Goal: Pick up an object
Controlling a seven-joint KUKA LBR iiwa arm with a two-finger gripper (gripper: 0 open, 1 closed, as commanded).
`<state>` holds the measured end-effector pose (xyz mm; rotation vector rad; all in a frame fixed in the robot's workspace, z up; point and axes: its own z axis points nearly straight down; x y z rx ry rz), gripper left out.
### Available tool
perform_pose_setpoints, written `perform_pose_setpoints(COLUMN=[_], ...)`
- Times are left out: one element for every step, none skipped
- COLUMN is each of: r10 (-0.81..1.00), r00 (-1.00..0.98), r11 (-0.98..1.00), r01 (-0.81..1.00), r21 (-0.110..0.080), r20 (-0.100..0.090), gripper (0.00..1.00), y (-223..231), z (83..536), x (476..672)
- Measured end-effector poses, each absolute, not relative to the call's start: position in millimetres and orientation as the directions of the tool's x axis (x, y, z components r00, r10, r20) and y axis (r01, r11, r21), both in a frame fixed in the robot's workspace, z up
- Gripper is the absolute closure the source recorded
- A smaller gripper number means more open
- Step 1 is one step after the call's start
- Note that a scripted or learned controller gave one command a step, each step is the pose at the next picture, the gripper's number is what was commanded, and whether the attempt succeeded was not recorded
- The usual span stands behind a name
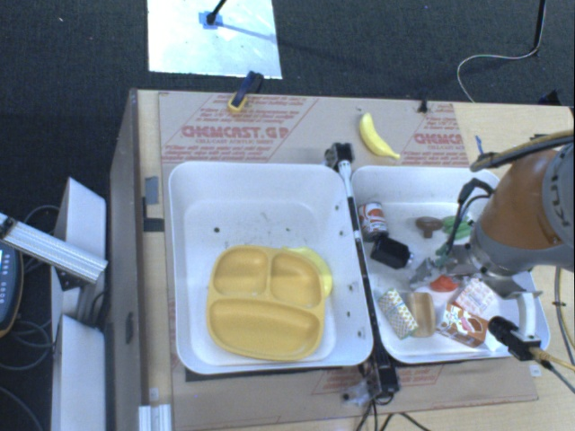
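- The right bin [422,176] holds a loose clutter: a small can with a red label [372,219] near its left wall, a black block [390,252] just below it, a brownish piece [429,226] with something green [459,231] beside it, a red bit [444,284], a patterned packet [396,312] and a tan roll [420,312] toward the front edge, and a red-and-white wrapper [465,318] at the front right.
- The gripper [437,266] hangs low over the middle of that bin, close above the red bit; I cannot tell how its jaws stand, nor whether anything sits between them.
- The grey arm [526,214] with its orange band comes in over the bin's right wall.
- The left bin [260,187] carries a yellow divided tray [265,302] toward its front, with a paler yellow thing [316,268] tucked at the tray's right rear corner.
- A banana [375,137] lies on the bench [296,124], behind the right bin's left rear corner.
- A small yellow-and-dark tool [243,92] rests at the bench's rear edge.
- The bench top is brown board with red print; dark carpet [72,61] surrounds it, with a pale sheet [211,25] on the floor behind.
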<state>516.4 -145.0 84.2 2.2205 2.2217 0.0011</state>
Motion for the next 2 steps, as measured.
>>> perform_pose_setpoints(r10=[1.000,1.000], r00=[-0.001,-0.004], r11=[0.001,0.004], r01=[1.000,1.000], r21=[0.003,0.004], r20=[0.000,0.001], gripper=[1.00,1.00], y=[-145.2,-73.8], z=[94.7,185.3], x=[517.3,534.6])
